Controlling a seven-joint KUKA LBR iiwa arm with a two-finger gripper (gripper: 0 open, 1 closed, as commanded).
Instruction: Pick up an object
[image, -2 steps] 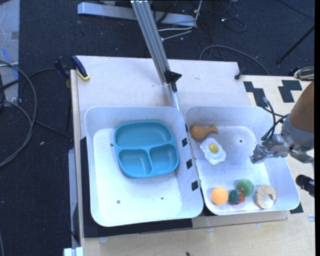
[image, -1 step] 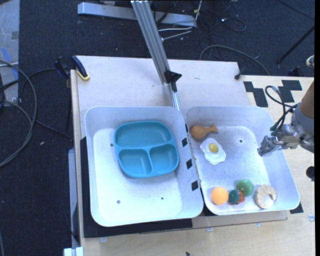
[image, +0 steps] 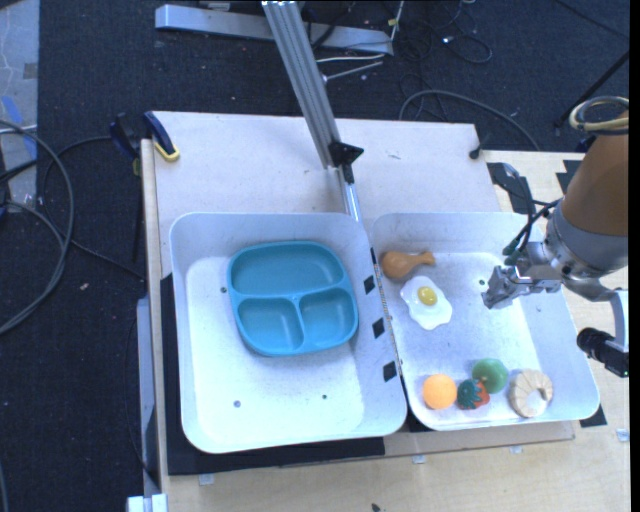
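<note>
The right bin (image: 560, 330) holds a brown chicken drumstick (image: 406, 262) at its far left, a fried egg (image: 428, 304) just below it, and along the near edge an orange ball (image: 438, 391), a red and green toy fruit (image: 484, 382) and a tan pastry-like piece (image: 530, 392). My gripper (image: 497, 290) hangs over the upper right part of this bin, to the right of the egg and apart from it. Nothing shows between its tips.
The left bin (image: 200, 400) carries a blue divided tray (image: 293, 297). A slanted metal bar (image: 310, 85) rises behind the bins. Small black clips (image: 378, 305) sit on the wall between the two bins.
</note>
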